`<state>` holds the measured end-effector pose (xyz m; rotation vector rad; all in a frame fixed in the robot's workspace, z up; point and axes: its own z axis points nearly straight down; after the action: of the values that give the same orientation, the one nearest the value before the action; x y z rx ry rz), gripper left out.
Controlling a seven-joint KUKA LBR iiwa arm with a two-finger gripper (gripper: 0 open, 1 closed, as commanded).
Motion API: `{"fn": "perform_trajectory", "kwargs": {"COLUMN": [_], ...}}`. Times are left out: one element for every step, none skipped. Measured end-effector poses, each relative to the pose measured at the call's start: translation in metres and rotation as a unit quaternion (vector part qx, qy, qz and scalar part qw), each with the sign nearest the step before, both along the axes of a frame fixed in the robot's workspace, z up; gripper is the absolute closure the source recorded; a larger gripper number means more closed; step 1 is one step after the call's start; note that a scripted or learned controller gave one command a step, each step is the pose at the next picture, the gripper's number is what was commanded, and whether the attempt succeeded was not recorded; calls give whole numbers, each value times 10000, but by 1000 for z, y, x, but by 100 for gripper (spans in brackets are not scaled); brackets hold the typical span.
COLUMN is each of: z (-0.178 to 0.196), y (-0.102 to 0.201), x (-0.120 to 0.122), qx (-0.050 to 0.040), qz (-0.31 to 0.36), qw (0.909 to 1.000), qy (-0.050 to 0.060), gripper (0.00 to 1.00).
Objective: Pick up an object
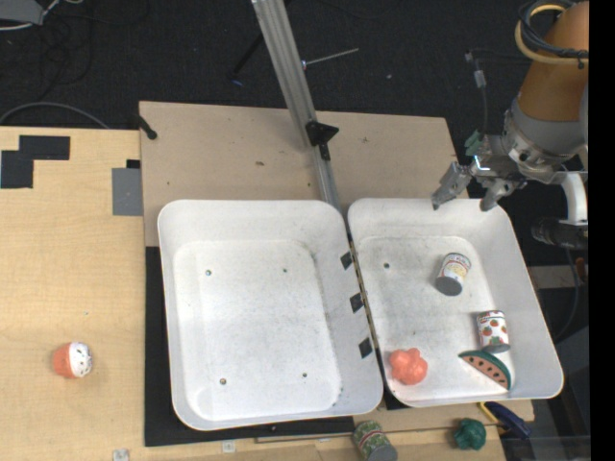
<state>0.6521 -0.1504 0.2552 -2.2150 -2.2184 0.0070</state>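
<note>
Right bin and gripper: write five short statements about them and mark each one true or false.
1. The gripper hangs over the far edge of the right bin with its fingers spread. True.
2. The gripper holds the grey can. False: the can lies in the bin, apart from the fingers.
3. The watermelon slice lies in the left bin. False: it lies in the right bin, near the front edge.
4. The red toy sits in the right bin's front left corner. True.
5. The orange-and-white ball rests in the right bin. False: it lies on the wooden surface left of both bins.
</note>
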Motion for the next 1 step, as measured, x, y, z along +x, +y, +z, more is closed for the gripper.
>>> {"fn": "perform_trajectory", "kwargs": {"z": [3], "y": [0], "x": [1], "qx": [-8], "qz": [12], "qw": [10000], "qy": [-23], "gripper": [0]}}
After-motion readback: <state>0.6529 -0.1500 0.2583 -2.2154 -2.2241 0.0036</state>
